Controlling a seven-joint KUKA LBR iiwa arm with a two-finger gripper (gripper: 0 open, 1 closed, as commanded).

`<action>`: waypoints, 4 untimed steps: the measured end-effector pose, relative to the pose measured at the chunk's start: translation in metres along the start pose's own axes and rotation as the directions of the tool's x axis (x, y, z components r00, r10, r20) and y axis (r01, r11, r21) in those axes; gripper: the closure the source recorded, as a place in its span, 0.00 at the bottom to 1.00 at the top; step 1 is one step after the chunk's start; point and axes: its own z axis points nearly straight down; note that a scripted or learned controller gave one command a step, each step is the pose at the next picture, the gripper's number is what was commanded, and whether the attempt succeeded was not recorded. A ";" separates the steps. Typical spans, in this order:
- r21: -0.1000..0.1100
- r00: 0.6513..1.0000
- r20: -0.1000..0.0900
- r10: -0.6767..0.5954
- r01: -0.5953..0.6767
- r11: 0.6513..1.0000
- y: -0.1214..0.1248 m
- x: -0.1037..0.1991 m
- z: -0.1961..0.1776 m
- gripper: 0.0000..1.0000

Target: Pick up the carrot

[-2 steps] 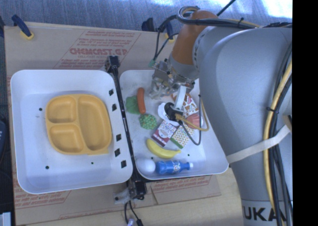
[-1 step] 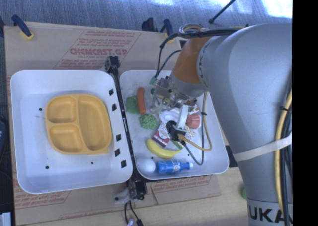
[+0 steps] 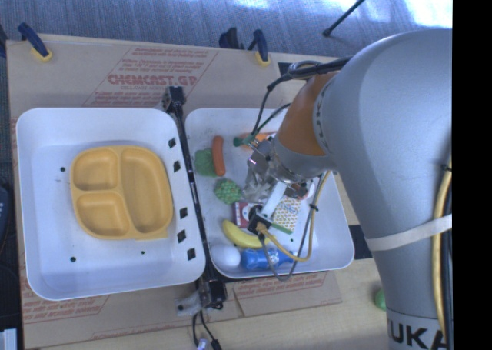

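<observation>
The carrot [image 3: 247, 140], a small orange piece with a green end, lies near the back of the right bin [image 3: 332, 225] and is mostly hidden under the arm's wrist. My gripper [image 3: 262, 201] hangs low over the middle of that bin, just in front of the carrot and above a red box [image 3: 243, 214] and a patterned packet [image 3: 290, 213]. Nothing shows in its grasp.
The right bin also holds an orange-red sausage-like stick [image 3: 219, 155], a green piece [image 3: 204, 162], a knobbly green lump [image 3: 227, 191], a banana [image 3: 241, 235], a white egg [image 3: 225, 255] and a blue can [image 3: 265, 260]. A yellow divided plate [image 3: 121, 191] sits in the left bin [image 3: 38, 187].
</observation>
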 end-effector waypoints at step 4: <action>-0.008 0.778 0.003 -0.628 0.628 0.778 0.004 -0.109 -0.418 0.00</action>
